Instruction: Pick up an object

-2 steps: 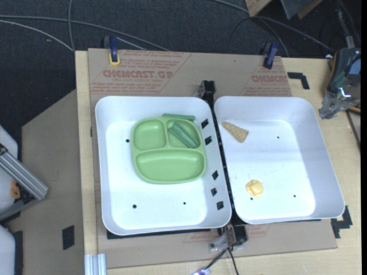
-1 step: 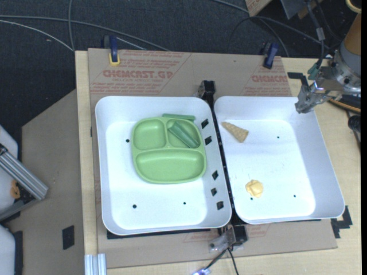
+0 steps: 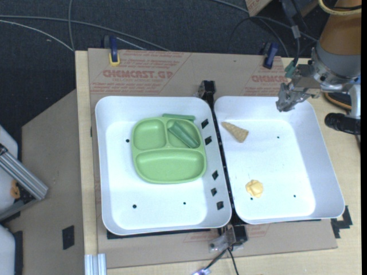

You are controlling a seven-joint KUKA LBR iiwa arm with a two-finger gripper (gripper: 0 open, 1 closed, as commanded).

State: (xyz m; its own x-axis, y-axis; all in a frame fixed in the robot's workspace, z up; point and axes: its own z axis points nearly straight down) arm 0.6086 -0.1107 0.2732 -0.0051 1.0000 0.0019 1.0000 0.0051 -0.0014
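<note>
A tan wedge-shaped piece (image 3: 235, 132) lies in the right bin (image 3: 321, 171), near its upper left. A small yellow lump (image 3: 254, 188) rests lower in the same bin. My gripper (image 3: 285, 103) hangs over the right bin's far edge, above and to the right of the tan wedge, well apart from both pieces. I see nothing between its fingers. A green divided plate (image 3: 167, 150) sits in the left bin (image 3: 114, 199), and a green bean-like piece (image 3: 184, 133) lies in its upper right compartment.
A black divider (image 3: 217, 153) runs between the two bins. Blue clamps (image 3: 114, 49) (image 3: 270, 55) hold the cardboard at the bench's far edge. Cables cross the dark floor behind. A metal rail (image 3: 20, 173) sits at the left.
</note>
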